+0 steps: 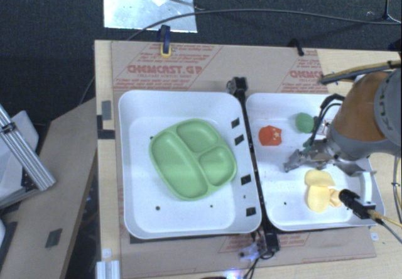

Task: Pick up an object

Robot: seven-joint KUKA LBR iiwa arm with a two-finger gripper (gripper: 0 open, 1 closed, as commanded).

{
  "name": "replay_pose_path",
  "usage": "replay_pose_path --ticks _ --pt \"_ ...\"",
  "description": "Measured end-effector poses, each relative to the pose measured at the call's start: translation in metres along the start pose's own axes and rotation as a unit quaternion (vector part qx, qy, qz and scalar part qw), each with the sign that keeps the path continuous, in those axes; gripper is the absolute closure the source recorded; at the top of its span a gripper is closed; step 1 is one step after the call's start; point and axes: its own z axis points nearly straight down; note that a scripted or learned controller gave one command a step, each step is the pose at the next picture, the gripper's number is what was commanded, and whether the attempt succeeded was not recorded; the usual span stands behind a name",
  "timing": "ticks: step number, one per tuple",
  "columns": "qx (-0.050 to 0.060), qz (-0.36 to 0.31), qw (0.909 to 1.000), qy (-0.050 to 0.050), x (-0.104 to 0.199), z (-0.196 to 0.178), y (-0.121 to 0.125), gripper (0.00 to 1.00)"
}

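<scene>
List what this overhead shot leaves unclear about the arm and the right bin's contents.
- Gripper: too small and blurred in the camera view to tell whether the jaws are open or shut.
- Arm: cut off by the right edge.
- Green object: partly hidden by the arm's cabling; its kind cannot be made out.
- Yellow objects: blurred, with a black piece overlapping one edge.

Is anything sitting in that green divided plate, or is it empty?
Empty. The green plate lies flat in the left bin, and all three of its compartments show bare green surface.
</scene>
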Motion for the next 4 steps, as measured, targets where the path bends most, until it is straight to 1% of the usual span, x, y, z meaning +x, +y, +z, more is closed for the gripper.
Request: replay_pose_path --ticks 1,2,4 --pt "-0.002 0.0 1.0 -0.001 0.0 -0.012 0.001 1.0" --pt "-0.003 -0.002 1.0 -0.001 0.003 -0.056 0.002 1.0" --pt "-0.005 -0.003 1.0 -0.001 0.007 -0.184 0.001 1.0"
